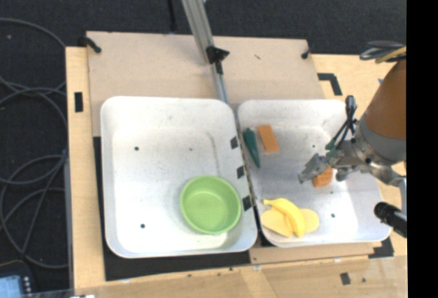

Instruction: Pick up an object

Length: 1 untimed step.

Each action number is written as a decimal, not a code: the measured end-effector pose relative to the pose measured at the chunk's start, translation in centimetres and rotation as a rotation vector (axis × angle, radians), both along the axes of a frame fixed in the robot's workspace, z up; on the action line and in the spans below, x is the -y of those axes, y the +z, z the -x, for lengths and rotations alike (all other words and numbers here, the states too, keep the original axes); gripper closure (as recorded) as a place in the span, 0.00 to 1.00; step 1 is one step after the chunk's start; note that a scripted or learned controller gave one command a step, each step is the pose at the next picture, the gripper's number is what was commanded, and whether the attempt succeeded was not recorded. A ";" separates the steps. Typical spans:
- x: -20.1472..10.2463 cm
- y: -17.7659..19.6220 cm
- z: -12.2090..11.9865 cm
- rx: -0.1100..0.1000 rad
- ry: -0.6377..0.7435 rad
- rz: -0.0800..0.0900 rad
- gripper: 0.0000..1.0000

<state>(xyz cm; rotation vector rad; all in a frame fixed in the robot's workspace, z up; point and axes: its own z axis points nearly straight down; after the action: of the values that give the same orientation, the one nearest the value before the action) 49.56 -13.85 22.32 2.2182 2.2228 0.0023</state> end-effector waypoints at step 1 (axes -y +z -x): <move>0.0 0.0 0.0 0.000 -0.002 0.000 0.00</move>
<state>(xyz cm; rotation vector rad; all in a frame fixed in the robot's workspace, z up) 49.56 -13.88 22.32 2.2204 2.2199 0.0026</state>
